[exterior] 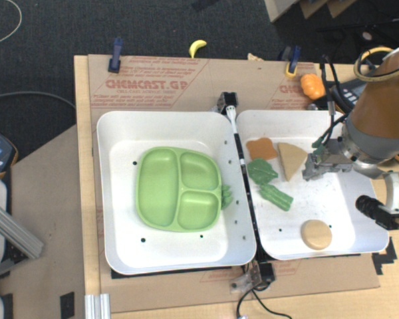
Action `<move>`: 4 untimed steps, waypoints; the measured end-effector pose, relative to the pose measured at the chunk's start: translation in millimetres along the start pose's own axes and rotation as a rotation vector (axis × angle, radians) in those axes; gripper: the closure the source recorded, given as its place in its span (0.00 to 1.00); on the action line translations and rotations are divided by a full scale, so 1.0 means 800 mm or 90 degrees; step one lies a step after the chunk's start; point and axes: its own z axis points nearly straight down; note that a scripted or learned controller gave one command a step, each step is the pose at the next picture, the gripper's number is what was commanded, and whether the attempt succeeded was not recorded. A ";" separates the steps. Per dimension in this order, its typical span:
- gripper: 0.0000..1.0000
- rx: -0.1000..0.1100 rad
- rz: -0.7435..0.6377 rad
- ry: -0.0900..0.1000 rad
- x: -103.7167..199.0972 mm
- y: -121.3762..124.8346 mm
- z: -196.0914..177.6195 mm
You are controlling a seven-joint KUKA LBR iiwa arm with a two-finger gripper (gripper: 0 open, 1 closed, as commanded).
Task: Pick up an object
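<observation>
cardboard sheet (153, 85) on the bench carried red print, "chemcast g.p" readable at upper left, repeated faintly at upper right, smaller lines under it too small to read. two white bins side by side: left bin (113, 178) held a green divided plate (179, 189), three compartments, lying flat. right bin (359, 231) held a brown slice (261, 149) touching a tan wedge (291, 158), a green leafy piece (261, 172) just below them, a green pickle-like piece (276, 197) beside that, and a round tan disc (316, 234) near the front wall, well apart from the rest. hand (317, 167) sat low over the right bin, just right of the tan wedge; could not tell if it was clenched or released, nothing seen between its fingers. blue clamps (115, 54) on the far edge, small yellow banana (197, 46) and orange thing (312, 85) outside the bins.
</observation>
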 end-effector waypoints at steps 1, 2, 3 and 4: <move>1.00 0.003 -0.002 0.002 0.064 -0.029 -0.029; 1.00 0.003 -0.002 0.002 0.128 -0.058 -0.049; 1.00 -0.002 -0.002 0.001 0.181 -0.056 -0.106; 1.00 0.003 0.001 0.001 0.182 -0.057 -0.090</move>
